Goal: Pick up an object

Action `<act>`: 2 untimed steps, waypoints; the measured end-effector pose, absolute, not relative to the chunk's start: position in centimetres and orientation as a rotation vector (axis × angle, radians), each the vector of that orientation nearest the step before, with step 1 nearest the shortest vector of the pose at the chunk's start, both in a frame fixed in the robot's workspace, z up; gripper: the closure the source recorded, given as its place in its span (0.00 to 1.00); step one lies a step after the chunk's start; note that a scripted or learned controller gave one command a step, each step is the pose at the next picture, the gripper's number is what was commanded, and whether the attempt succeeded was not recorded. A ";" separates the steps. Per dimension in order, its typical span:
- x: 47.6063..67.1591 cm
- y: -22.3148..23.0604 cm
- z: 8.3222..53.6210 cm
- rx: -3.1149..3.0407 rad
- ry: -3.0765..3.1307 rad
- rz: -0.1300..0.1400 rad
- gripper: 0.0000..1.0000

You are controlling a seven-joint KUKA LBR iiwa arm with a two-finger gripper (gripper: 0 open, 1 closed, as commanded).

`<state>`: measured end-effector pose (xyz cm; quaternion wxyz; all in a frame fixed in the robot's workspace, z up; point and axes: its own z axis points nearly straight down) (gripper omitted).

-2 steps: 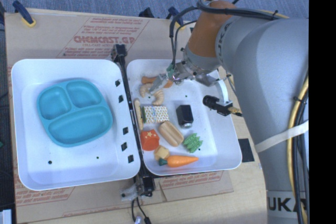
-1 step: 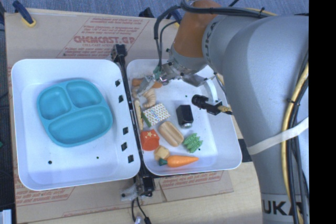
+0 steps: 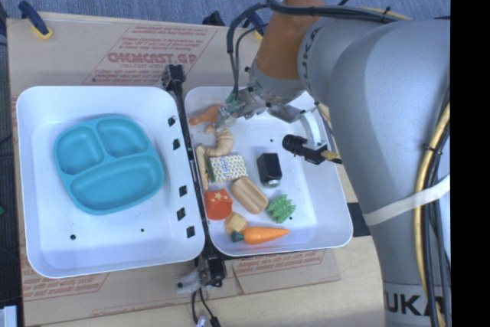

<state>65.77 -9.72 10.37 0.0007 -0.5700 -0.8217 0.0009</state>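
My gripper [image 3: 232, 109] reaches down into the far left corner of the right bin [image 3: 329, 195]. It hangs just right of an orange toy piece [image 3: 204, 116] and just above a pale curled shrimp-like toy [image 3: 222, 142]. Nothing shows as held. Nearer in the bin lie a checkered block [image 3: 228, 167], a small black block [image 3: 269, 168], a hot dog bun [image 3: 249, 195], a red tomato [image 3: 218, 204], a green leafy piece [image 3: 281, 207] and an orange carrot [image 3: 262, 235].
The left bin [image 3: 31, 165] holds a blue divided plate [image 3: 109, 161]. The grey arm [image 3: 367, 103] covers the right bin's far right side. A black divider clip strip [image 3: 184, 157] runs between the bins.
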 end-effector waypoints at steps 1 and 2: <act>65.7 -9.7 10.2 -1.788 -2.578 0.005 0.00; 65.7 -9.7 10.2 -1.788 -2.578 0.005 0.00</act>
